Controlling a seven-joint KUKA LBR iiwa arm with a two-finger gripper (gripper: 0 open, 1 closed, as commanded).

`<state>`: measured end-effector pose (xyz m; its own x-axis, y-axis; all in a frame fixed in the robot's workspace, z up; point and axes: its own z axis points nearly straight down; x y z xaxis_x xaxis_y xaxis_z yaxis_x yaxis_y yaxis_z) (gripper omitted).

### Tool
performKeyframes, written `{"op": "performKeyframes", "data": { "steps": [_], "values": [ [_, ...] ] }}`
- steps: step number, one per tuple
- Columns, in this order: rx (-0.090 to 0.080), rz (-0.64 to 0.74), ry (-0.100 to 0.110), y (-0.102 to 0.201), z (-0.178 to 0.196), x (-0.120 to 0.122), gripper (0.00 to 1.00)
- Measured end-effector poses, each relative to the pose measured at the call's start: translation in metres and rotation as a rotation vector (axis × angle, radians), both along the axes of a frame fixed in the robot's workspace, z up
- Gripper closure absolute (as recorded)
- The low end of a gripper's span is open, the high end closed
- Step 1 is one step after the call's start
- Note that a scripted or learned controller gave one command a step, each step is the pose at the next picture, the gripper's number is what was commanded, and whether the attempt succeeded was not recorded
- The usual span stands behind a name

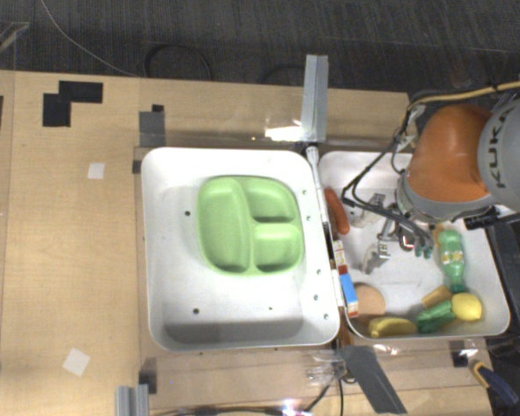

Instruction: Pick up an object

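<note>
Two metal fingers [377,258] of my gripper [381,256] hang over bare white floor in the right bin [503,315] — I cannot tell whether they are apart or together. Nearest is the green plastic bottle [451,258], just right of them, long axis running up-down in view, narrow end toward the near wall. I judge that closing here grabs nothing; the orange sausage-shaped toy [335,211] hugs the wall — an awkward alternative. Left sits the green divided tray [247,224].

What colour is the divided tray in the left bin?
Light green. The tray shows plainly in the camera view, lying in the left bin.
</note>
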<state>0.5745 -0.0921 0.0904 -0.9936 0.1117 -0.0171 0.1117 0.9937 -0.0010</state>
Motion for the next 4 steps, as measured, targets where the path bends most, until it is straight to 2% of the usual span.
{"op": "performKeyframes", "data": {
  "steps": [1, 2, 3, 4],
  "values": [
    [0.003, -0.143, -0.002, 0.008, 0.000, -0.014, 0.00],
    [0.003, -0.138, 0.002, 0.008, 0.000, -0.006, 0.00],
    [0.002, -0.038, 0.001, 0.010, 0.000, -0.003, 0.00],
    [0.006, -0.252, -0.003, 0.005, 0.000, -0.023, 0.00]
  ]
}}
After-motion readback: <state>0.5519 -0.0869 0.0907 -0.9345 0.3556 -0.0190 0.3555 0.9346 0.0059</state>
